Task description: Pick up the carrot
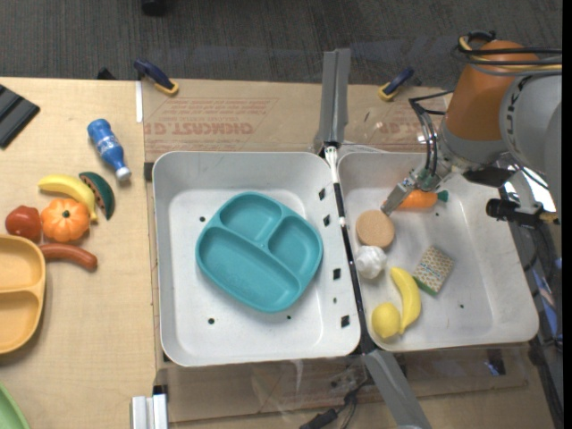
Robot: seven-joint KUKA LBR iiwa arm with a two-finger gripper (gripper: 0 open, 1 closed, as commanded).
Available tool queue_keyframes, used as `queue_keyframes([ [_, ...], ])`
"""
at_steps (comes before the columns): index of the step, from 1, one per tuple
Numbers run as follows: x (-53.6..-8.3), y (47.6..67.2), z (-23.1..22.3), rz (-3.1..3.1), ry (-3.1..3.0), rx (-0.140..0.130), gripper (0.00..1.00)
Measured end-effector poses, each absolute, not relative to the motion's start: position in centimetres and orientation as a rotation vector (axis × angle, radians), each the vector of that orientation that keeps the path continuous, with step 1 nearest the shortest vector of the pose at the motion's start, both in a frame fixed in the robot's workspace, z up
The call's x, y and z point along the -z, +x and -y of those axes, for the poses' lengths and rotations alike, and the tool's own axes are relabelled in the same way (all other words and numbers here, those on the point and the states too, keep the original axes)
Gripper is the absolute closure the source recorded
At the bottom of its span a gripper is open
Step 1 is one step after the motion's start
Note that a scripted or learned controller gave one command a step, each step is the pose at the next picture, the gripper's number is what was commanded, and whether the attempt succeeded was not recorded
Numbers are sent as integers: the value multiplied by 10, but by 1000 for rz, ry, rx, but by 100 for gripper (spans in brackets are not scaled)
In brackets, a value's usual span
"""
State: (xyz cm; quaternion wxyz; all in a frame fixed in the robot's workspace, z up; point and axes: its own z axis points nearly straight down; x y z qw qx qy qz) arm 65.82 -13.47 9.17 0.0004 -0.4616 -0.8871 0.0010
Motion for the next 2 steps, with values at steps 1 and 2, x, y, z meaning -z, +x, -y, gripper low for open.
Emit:
queue_keyframes([
  [1,-103,659,135,2789,-1454,-1,100],
  [2,-236,659,88,2667,-1666,0,100],
])
